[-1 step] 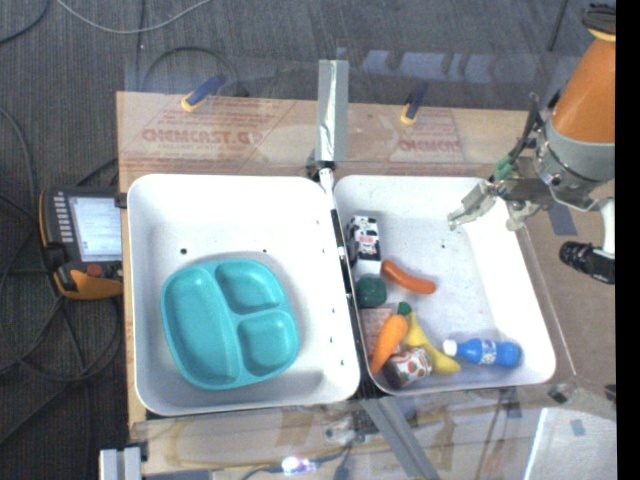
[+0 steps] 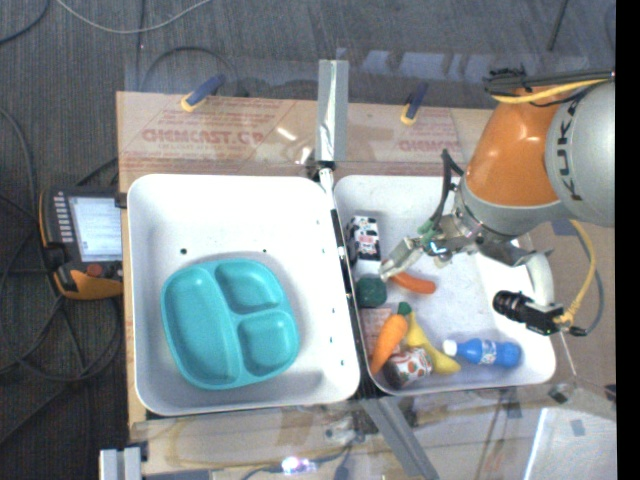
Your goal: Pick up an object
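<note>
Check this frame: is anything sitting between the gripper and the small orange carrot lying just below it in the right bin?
Nothing visible does. The gripper hangs just above and left of the small carrot, with bare bin floor between them. The green ball sits off to the left and the larger carrot lower down, both outside that gap.

Two white bins sit side by side, and the left bin (image 2: 150, 268) has a blue tray (image 2: 232, 321) in it. The right bin (image 2: 540, 368) holds a big carrot (image 2: 388, 335), a small carrot (image 2: 414, 284), a banana (image 2: 430, 351), a bottle (image 2: 484, 351) and a green ball (image 2: 371, 290). The gripper (image 2: 408, 254) hangs just above the small carrot.
</note>
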You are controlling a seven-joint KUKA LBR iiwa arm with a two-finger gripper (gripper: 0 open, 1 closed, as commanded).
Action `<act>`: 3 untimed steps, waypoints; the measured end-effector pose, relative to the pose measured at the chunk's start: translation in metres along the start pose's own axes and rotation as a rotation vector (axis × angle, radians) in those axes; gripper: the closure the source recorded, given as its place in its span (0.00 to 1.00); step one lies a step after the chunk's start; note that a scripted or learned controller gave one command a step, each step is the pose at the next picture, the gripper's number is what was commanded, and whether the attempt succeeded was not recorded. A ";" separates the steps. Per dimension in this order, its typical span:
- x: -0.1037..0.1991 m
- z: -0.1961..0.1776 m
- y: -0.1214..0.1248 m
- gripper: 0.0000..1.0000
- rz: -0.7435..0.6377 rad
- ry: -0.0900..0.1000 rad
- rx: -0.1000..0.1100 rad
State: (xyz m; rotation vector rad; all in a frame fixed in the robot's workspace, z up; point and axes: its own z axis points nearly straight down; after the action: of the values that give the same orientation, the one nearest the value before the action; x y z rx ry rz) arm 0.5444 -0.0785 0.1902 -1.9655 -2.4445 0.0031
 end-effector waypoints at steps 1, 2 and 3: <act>-0.012 0.091 -0.038 0.00 -0.096 -0.006 -0.017; -0.011 0.080 -0.035 1.00 -0.097 -0.001 -0.019; 0.000 -0.004 0.038 1.00 -0.092 -0.004 0.000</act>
State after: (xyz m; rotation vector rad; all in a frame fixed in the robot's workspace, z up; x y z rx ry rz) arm 0.5810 -0.0705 0.1943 -1.8534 -2.5344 0.0058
